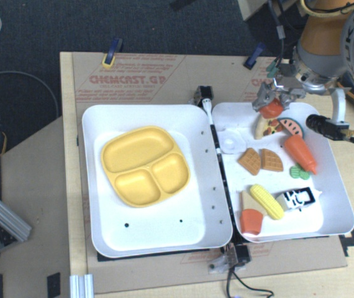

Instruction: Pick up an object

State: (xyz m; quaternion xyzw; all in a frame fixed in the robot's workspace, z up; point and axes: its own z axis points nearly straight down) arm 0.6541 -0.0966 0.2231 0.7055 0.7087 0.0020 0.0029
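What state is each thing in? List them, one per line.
hand: over the right bin's far edge, shut on the red toy
yellow tray: upright in the left bin
carrot: lying flat
corn: lying flat
waffles: lying side by side

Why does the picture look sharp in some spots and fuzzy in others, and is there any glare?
In the camera view, the divided yellow plastic plate and the yellow toy corn cob look crisp under even overhead light with soft shadows; the white right-hand bin is bright and a little washed out; the grey metal two-finger gripper looks slightly blurred, and a small red-orange toy piece sits at its tips.
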